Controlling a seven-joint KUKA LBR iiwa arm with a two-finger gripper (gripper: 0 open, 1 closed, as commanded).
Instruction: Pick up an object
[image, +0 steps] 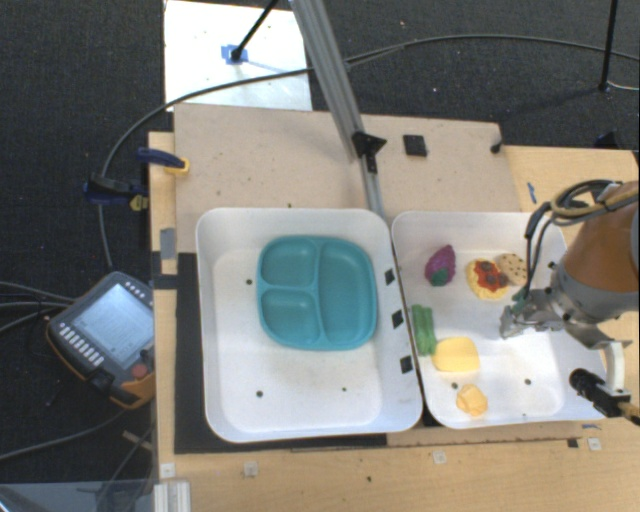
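In the right bin (520, 395) lie several toy foods: a purple one (440, 265), a small pizza (488, 279), a cookie (512, 266), a green piece (424, 329), a pale yellow block (456, 354) and a small yellow-orange piece (471, 401). My gripper (516, 322) hangs low over the bin's right part, right of the yellow block and just below the pizza. The orange wrist band (602, 255) sits above it. I see nothing between its fingers.
The left bin (230, 380) holds a teal divided plate (318, 292). A metal pole (340, 90) slants over the board behind the bins. A teach pendant (105, 335) lies off the bench at left, with cables around it.
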